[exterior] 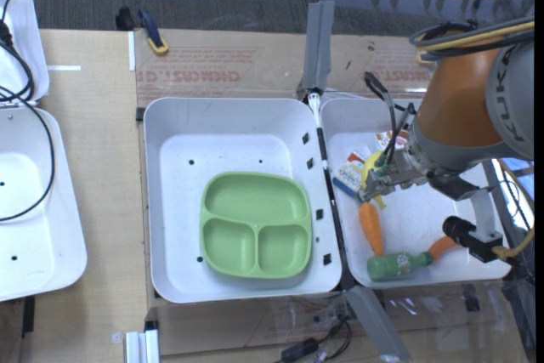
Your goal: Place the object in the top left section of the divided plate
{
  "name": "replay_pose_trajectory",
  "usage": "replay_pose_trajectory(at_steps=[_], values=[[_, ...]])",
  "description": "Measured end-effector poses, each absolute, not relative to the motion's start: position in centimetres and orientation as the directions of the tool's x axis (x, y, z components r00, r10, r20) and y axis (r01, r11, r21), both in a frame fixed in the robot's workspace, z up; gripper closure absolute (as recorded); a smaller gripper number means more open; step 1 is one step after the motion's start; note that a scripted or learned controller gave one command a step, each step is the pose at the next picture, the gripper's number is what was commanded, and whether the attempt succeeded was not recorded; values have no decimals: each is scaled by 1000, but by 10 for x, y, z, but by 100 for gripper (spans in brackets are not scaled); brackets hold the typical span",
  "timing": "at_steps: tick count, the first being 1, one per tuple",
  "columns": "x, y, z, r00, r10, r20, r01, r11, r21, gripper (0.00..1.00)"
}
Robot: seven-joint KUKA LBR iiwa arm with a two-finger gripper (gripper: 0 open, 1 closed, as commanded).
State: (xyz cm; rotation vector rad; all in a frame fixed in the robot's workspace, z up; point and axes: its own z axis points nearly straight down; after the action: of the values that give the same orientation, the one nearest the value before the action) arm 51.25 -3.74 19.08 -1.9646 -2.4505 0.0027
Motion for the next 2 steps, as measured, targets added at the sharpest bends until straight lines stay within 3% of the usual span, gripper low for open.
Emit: replay_pose_trajectory(at_steps=[1, 2], values=[[512, -37, 191, -217, 976, 0, 976, 217, -2, 0], [513, -38, 199, -218, 976, -1, 976, 218, -4, 100]])
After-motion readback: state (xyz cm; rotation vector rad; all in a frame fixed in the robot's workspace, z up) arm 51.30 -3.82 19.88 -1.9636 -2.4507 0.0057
